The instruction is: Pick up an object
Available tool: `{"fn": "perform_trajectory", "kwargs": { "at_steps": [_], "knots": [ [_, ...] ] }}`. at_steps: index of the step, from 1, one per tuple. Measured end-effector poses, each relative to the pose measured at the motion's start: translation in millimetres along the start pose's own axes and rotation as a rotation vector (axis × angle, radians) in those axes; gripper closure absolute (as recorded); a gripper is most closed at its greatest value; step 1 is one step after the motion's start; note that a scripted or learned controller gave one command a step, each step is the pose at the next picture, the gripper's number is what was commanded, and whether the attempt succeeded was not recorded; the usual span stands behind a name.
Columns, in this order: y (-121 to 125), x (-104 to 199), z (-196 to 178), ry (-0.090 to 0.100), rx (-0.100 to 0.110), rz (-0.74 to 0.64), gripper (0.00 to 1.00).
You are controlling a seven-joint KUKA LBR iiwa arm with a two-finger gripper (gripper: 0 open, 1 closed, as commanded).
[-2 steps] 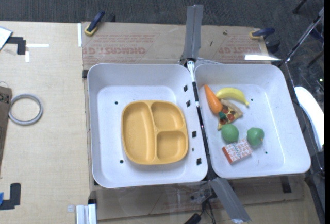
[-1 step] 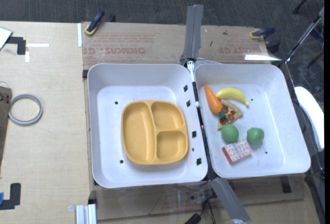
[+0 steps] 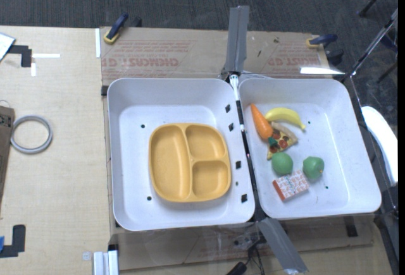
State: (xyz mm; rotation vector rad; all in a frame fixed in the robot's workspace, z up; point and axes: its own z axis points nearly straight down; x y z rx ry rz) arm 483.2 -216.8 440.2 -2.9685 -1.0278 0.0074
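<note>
Camera view leaves the hand's state impossible to tell, so I judge the pick not yet begun. All candidates lie in the right bin (image 3: 342,201): carrot (image 3: 260,121), banana (image 3: 285,116), pizza slice (image 3: 281,141), two green fruits (image 3: 283,163), and a small red-and-white carton (image 3: 291,186) whose print is too small to read. Cardboard (image 3: 158,59) at upper centre carries reddish lettering, unreadable.

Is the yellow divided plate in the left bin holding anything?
Empty. All three compartments of the yellow divided plate show bare yellow; the toy foods lie in the right bin.
</note>
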Motion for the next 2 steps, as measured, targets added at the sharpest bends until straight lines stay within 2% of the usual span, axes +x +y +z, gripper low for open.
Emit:
{"fn": "perform_trajectory", "kwargs": {
  "at_steps": [1, 2],
  "knots": [
    [-9, 9, 6, -0.001, 0.002, 0.019, 1.0],
    [0, -5, 0, 0.001, -0.001, -0.467, 1.0]
  ]
}}
